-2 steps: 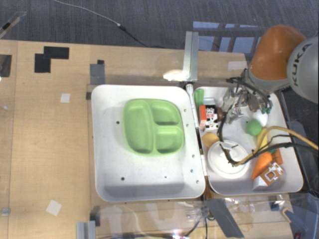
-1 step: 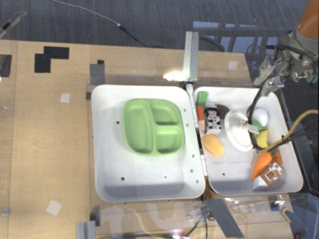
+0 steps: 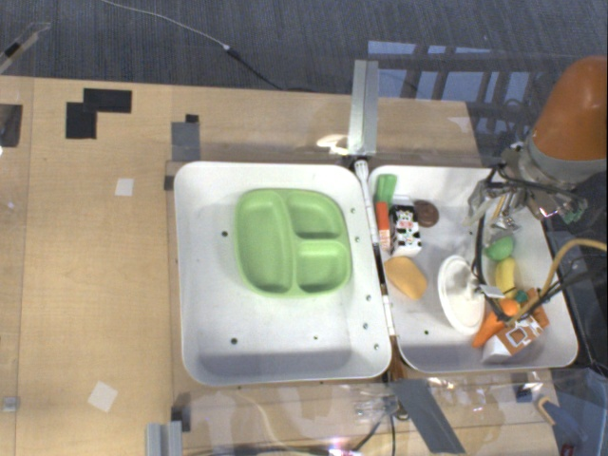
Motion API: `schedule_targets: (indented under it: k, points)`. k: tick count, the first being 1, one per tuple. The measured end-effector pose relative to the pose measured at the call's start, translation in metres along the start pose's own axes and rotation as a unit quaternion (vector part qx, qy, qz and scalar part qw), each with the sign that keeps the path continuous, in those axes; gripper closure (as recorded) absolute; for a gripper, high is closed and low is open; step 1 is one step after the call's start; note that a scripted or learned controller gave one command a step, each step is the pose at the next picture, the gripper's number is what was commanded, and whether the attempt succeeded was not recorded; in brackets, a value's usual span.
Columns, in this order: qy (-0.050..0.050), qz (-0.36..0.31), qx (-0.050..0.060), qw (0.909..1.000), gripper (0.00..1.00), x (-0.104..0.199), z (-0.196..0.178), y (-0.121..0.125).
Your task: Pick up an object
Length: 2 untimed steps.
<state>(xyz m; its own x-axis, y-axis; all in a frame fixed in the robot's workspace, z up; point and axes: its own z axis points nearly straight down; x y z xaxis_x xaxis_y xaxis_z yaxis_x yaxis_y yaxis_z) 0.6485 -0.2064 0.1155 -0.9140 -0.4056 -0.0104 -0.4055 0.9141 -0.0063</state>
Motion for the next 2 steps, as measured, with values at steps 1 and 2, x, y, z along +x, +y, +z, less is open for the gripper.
schedule_targets:
  k: [1, 2]
  points:
    - [-0.002, -0.097, 0.001, 0.9953, 1.00, -0.024, -0.128, -0.009]
    - [0.000, -0.247, -0.003, 0.9689, 1.00, -0.021, -0.054, -0.006]
